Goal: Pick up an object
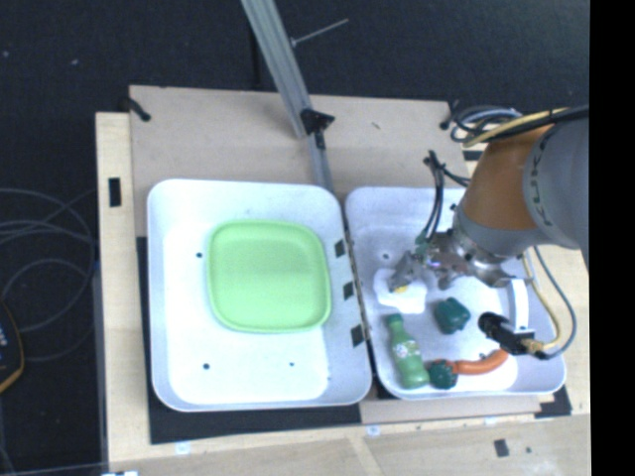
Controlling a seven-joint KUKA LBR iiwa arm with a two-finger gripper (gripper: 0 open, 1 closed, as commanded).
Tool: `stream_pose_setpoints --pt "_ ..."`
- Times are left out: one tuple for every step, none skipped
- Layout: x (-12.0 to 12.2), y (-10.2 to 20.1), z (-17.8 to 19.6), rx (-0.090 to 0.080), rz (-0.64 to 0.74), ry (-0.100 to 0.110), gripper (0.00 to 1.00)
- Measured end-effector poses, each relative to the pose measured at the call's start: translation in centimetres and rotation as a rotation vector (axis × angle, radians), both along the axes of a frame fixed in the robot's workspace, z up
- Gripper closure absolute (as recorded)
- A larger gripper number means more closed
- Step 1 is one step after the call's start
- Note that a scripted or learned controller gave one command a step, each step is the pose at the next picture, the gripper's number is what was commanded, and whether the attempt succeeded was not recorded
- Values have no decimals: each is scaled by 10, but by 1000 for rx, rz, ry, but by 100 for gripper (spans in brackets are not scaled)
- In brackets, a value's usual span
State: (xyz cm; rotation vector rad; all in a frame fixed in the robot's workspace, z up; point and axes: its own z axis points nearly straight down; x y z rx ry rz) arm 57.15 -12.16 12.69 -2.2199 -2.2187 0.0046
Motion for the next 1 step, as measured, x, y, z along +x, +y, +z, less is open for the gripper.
stream_pose_setpoints --pt "1 0 13 1 -1 -6 100"
